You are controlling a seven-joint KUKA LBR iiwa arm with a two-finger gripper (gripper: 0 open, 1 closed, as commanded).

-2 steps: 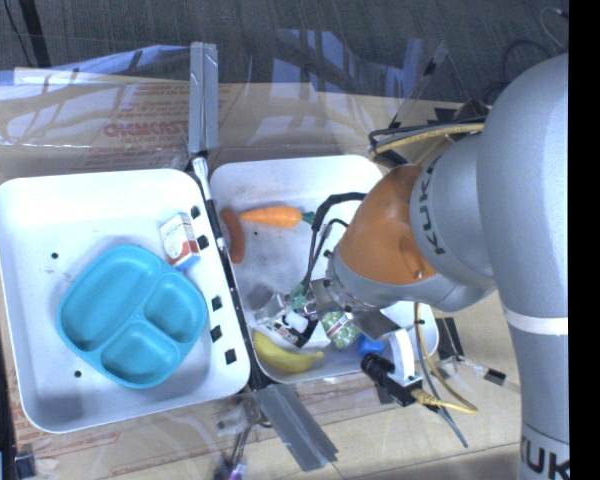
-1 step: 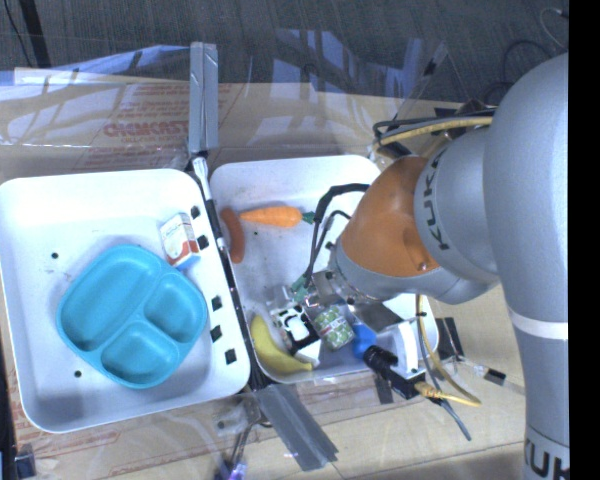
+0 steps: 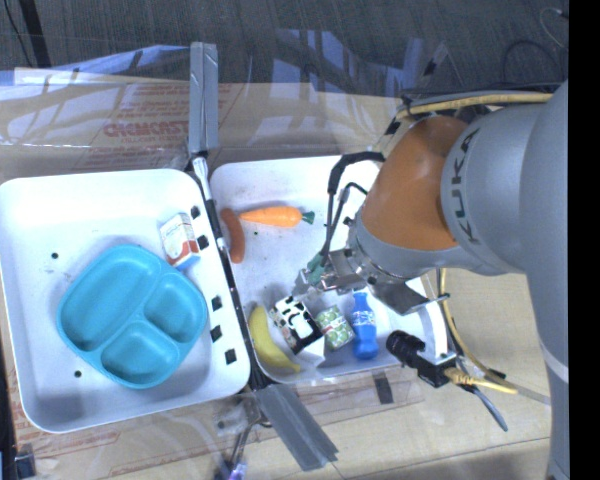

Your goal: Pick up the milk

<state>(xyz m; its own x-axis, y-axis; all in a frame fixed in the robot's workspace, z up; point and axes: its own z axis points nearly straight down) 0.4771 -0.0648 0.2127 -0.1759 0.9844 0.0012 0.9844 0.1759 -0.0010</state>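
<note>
The milk looks to be the small black-and-white patterned carton [image 3: 295, 322]. It lies in the right bin [image 3: 270, 180] near the front wall, wedged between a banana [image 3: 265, 341] and a green can [image 3: 333, 327]. My gripper [image 3: 322, 274] hangs just above and slightly behind the carton, under the orange band of the wrist. Nothing can be seen held in it. The wrist hides the bin floor to the right of the gripper.
A blue bottle [image 3: 363, 330] stands right of the green can. A carrot [image 3: 272, 217] and a brown sausage [image 3: 235, 236] lie at the back left of the right bin. The left bin [image 3: 40, 208] holds a blue divided plate [image 3: 130, 314] and a white-and-orange carton [image 3: 178, 236].
</note>
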